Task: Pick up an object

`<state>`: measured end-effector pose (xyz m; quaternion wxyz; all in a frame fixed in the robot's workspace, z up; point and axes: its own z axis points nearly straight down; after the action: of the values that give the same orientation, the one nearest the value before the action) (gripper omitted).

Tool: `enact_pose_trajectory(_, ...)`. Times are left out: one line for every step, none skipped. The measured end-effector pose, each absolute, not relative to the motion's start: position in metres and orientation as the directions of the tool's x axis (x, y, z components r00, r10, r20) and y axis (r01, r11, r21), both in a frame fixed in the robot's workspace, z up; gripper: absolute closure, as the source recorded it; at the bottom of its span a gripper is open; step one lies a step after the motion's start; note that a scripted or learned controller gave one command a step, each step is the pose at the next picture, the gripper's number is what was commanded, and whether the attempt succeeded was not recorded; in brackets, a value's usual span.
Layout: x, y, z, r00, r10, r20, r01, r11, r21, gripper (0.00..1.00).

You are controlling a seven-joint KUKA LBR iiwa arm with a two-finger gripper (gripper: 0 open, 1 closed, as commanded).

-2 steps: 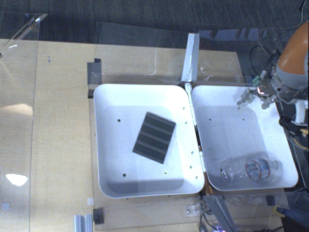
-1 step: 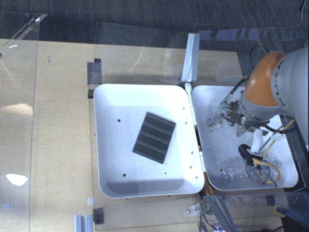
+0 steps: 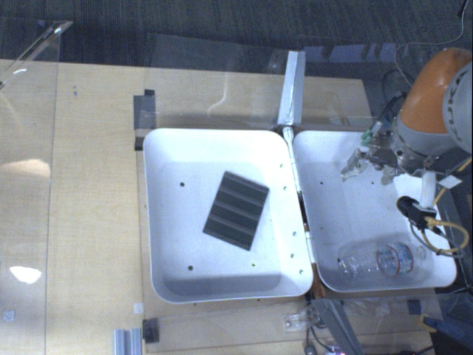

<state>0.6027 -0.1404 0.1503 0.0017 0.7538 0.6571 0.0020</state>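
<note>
Looking down on the bench (image 3: 81,198) from the fixed overhead camera, I see two shallow white bins set side by side, their inner walls touching along a centre seam.

1. Left bin (image 3: 166,272). It holds one item: a dark grey ribbed rectangular block (image 3: 236,210). The block lies flat near the middle of the floor, turned at a slant so that its long axis runs from upper right to lower left. It touches no wall.

2. Right bin (image 3: 325,191). It holds a clear plastic bottle (image 3: 377,259). The bottle lies on its side along the near wall, with a bluish label band toward its right end. It is hard to separate from the white floor.

3. Arm. The grey arm with its orange band (image 3: 436,87) enters from the right and stands over the upper right part of the right bin.

4. Gripper (image 3: 367,156). It sits over the far half of the right bin, well apart from the bottle and across the seam from the ribbed block. I see nothing between its fingers. I cannot tell how wide they stand, since the parts blur together at this angle.

5. Cabling. A loop of black and yellow cable (image 3: 427,224) hangs below the wrist, just above the right end of the bottle.
</note>
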Motion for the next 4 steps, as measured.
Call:
enact_pose_trajectory(0.650,-0.112,0.181,0.091,0.996,0.000,0.996,-0.091,0.007,0.00)
enact_pose_trajectory(0.568,-0.181,0.166,0.150,0.989,0.000,0.989,-0.150,0.004,0.00)
enact_pose_trajectory(0.518,-0.176,0.089,0.021,1.000,-0.001,1.000,-0.021,0.012,0.00)
enact_pose_trajectory(0.590,-0.163,0.088,0.059,0.998,0.000,0.998,-0.059,0.012,0.00)
